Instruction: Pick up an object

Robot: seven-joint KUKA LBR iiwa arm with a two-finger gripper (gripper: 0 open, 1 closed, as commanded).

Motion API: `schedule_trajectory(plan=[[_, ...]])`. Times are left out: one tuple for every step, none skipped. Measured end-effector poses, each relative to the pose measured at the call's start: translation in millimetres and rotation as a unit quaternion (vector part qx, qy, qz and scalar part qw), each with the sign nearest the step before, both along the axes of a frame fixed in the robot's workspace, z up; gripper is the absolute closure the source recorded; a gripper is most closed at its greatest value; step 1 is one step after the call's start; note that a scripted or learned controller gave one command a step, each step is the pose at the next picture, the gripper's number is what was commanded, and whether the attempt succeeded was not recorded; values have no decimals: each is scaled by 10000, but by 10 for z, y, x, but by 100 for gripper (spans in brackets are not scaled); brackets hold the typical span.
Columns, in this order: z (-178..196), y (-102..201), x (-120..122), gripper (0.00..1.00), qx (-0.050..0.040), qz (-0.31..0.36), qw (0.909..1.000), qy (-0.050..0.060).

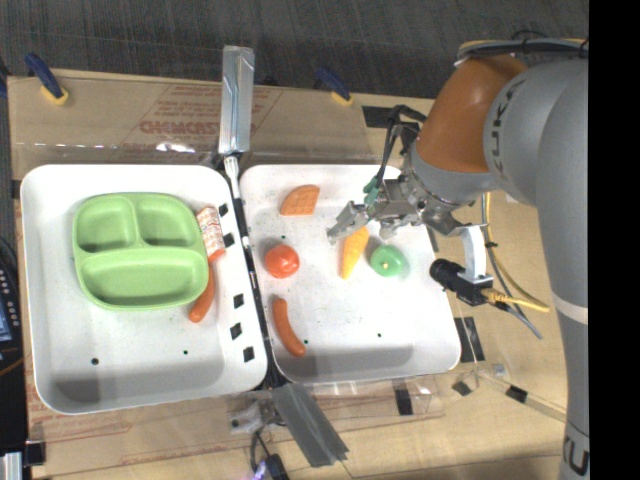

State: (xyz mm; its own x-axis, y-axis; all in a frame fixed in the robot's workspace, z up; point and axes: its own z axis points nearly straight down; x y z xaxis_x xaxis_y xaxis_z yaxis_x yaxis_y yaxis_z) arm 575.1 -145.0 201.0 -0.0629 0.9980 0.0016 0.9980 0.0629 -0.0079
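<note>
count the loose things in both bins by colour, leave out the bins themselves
green: 2 — divided tray, round piece
orange: 4 — waffle-like piece, carrot, two sausages
red: 1 — tomato
white and red: 1 — small packet
total: 8

Bright, even overhead light fills the scene. The two shallow white plastic bins (pixel 330 353) look nearly washed out, with soft grey shading along their near walls. A glare streak crosses the clear strip (pixel 170 148) on the brown cardboard surface (pixel 120 108) behind the bins. Small items cast faint shadows. Focus is slightly soft and grainy throughout; the dark floor (pixel 150 8) beyond shows little detail.
</note>
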Motion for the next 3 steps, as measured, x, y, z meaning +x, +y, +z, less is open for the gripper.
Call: schedule_trajectory(plan=[[-992,-272,202,0,-10,320,9995,-38],[-891,-270,206,100,-11,341,9994,-35],[159,-187,-2,100,-7,-28,10000,-38]])
